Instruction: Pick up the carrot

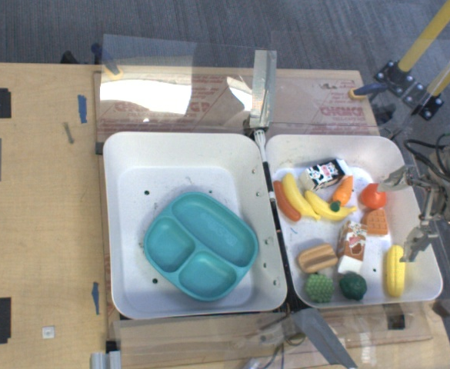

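Observation:
The carrot (344, 190) is a short orange piece with a green end. It lies in the right bin (428, 290), between a yellow banana (315, 201) and a red tomato (372, 197), just below a small milk carton (325, 174). My gripper (411, 212) hangs over the bin's right side, to the right of the tomato and well clear of the carrot. Its two grey fingers stand apart, one near the bin's upper right and one by a yellow corn cob (394, 270). Nothing sits between them.
Several toy foods crowd the right bin: an orange-red sausage (286, 201), a bread roll (317, 257), broccoli (320, 287), a dark green ball (353, 286) and a waffle piece (376, 222). A teal divided plate (200, 244) lies in the left bin (132, 160).

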Controlling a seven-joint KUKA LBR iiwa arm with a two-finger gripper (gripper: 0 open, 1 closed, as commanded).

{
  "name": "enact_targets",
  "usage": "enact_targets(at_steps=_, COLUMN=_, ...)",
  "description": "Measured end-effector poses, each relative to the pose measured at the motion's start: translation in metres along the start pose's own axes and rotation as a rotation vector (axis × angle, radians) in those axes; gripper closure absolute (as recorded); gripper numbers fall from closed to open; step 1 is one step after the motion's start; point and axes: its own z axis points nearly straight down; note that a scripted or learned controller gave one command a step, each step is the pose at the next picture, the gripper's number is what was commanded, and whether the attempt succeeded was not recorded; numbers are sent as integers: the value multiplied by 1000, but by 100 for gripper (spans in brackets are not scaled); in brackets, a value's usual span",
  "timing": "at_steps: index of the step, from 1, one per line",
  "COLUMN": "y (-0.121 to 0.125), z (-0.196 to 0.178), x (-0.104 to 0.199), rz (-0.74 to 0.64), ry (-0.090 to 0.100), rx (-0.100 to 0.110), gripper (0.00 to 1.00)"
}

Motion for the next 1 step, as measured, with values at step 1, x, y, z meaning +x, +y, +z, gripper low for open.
enact_targets(at_steps=1, y=23, z=108, x=-14, rz=-21, ry=-3, rx=1, gripper=0)
